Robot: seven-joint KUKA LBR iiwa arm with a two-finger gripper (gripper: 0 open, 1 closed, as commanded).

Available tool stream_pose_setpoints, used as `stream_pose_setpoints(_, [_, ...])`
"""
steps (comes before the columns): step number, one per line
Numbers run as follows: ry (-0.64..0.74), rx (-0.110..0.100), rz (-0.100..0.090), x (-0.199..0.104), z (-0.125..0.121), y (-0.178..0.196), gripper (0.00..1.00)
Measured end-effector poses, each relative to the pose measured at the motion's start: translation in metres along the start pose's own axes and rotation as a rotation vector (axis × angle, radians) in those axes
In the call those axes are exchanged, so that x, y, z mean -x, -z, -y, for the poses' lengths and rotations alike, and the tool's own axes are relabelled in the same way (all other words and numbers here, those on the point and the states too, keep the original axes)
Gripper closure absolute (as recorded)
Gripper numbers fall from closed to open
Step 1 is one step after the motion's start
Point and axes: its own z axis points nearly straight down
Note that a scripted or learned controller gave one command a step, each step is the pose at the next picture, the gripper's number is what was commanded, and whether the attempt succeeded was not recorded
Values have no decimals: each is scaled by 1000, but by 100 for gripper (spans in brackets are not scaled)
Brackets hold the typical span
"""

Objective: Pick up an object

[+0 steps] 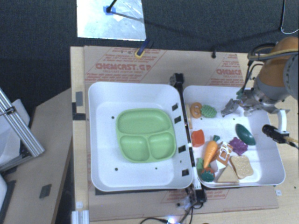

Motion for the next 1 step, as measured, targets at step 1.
stream_pose_setpoints(1, [2, 2, 1, -1, -1, -18, 0])
